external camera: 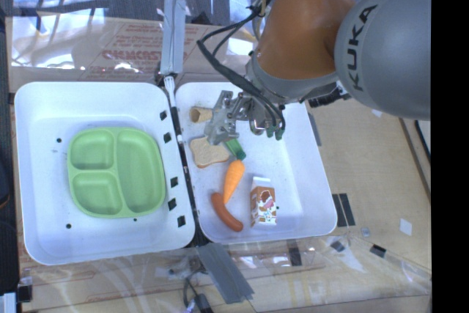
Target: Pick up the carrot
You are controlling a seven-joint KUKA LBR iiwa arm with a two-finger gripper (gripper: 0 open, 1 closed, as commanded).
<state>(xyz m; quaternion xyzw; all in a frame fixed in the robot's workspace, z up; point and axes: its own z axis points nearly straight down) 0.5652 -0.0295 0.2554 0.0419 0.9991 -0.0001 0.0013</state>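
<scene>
Two shallow white bins sit side by side on the bench: the left bin (37, 157) holds a green divided plate (116, 172), the right bin (311, 179) the food items. The carrot (234, 178) lies near the middle of the right bin, green top toward the gripper (223, 130), between a bread slice (207, 152) and a small carton (263, 205), with a sausage (226, 212) just below (none lifted). The gripper hangs just above the carrot's top; the pick appears not yet made. Whether the gripper is spread or closed cannot be told, as the arm's bulk (344, 48) and cables obscure it.
</scene>
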